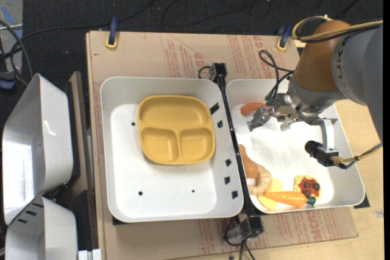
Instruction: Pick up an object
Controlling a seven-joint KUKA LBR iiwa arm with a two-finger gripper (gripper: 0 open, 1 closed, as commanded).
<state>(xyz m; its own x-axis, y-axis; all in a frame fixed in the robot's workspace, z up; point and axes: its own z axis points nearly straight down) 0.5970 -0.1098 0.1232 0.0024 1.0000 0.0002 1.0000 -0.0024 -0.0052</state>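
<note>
White plastic surrounds everything we have to work with: two shallow bins side by side on the cardboard-covered worktop [183, 49]. The left bin [116, 192] holds one yellow divided plate [177, 129]. The right bin [347, 192] holds the toy food, and by our count there is one orange-red sausage-like piece [250, 109] at its 11 o'clock, one pale shrimp-like piece [256, 175] and one carrot [286, 197] near 7 o'clock, and one small pizza-like piece [306, 186] near 5 o'clock; a pale yellow flat piece under the carrot we cannot identify. The hand [272, 117] hangs over the upper part of the right bin, just at 3 o'clock of the sausage piece; its two fingers look somewhat spread with nothing between them, though we cannot be sure at this slant. We judge the main risk to be a miss: the sausage piece lies close to the bin wall and the divider, so a descending finger could strike the rim or nudge the piece aside. The lower pieces are crowded together, so a try there could catch two or slip off a rounded one.
</note>
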